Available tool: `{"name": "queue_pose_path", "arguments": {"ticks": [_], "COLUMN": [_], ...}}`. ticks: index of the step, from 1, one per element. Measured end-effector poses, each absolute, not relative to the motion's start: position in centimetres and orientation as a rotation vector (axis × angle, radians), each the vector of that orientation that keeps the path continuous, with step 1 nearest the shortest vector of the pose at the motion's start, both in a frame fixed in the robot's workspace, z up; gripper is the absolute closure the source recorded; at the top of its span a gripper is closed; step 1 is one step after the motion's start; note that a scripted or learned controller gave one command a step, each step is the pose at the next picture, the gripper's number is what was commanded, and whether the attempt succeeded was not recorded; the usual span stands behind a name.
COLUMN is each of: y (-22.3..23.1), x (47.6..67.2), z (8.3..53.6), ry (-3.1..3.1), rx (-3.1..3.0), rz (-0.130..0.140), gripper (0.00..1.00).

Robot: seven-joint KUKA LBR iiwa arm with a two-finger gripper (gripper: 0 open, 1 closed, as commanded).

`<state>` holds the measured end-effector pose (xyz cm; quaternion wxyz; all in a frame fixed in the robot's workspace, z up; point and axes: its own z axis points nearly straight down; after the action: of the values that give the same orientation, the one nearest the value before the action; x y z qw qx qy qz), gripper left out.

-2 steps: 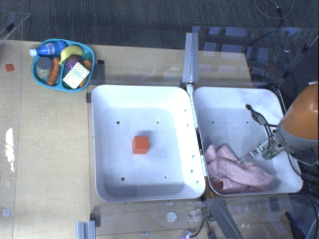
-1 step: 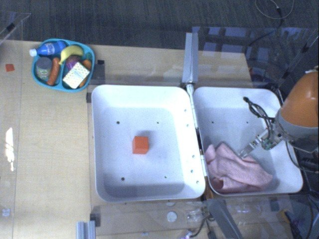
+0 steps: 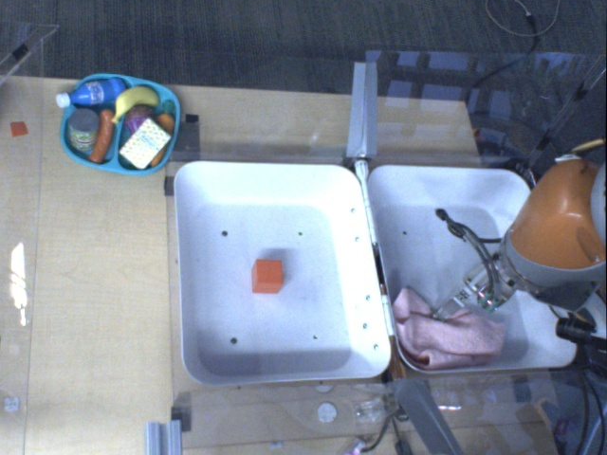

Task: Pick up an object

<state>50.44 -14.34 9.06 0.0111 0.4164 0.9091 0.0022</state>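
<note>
Pale wooden counter [image 3: 95,282] carries two shallow white plastic bins side by side. Inside the right bin [image 3: 417,197], a crumpled pink cloth [image 3: 446,335] lies at the near wall, and the robot's hand [image 3: 465,299] sits just above it, touching its top; whether it is apart or together I cannot tell. A small orange cube [image 3: 268,276] rests left of that cloth, in the left bin [image 3: 218,197].

Grey arm [image 3: 555,273] with a rounded, glossy orange band [image 3: 561,218] above the wrist, thin dark cable [image 3: 465,230] looping alongside, small metallic gripper [image 3: 467,297] at its tip
</note>
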Motion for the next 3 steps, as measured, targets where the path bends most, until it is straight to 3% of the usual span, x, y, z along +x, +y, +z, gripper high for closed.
{"name": "queue_pose_path", "arguments": {"ticks": [1, 2, 3], "y": [-16.1, -8.7, -8.7], "x": [51.5, 56.0, 56.0], "z": [9.0, 9.0, 9.0], "ry": [2.839, 2.719, 2.718], "rx": [1.303, 1.538, 1.538], "rz": [0.010, 0.015, 0.015], "gripper": [0.00, 0.00, 0.00]}}
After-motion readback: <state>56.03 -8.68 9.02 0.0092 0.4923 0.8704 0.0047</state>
